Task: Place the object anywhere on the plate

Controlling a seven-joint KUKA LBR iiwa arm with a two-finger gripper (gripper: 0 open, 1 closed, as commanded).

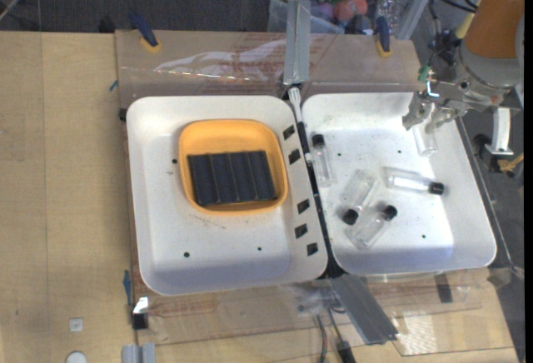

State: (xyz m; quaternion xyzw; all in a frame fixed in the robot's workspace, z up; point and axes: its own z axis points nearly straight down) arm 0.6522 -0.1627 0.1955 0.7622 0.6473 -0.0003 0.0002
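Right bin (466, 245) holds several clear vials with black caps. Left bin (150, 211) holds the orange plate (196, 136), with a dark ribbed block (231, 178) lying on it.

Gripper (426, 121) hangs over the right bin's far right corner. A clear vial (426, 139) appears pinched between its fingers, hanging roughly upright below them; the glass is faint against the white, so the grip is a judgement, not certain.

Others lying flat:
- one (321, 160) near the divider, long axis running near to far;
- one (412, 183) pointing cap-right, long axis across the bin;
- two (366, 216) side by side, tilted diagonally, caps toward the middle.

Handling, as judged: light, stiff, smooth and slippery, likely to roll when released. Possibly fragile if glass. Best hold is across the barrel near mid-length, fingers square to the long axis.

Plate is well apart, across the divider (301, 186).
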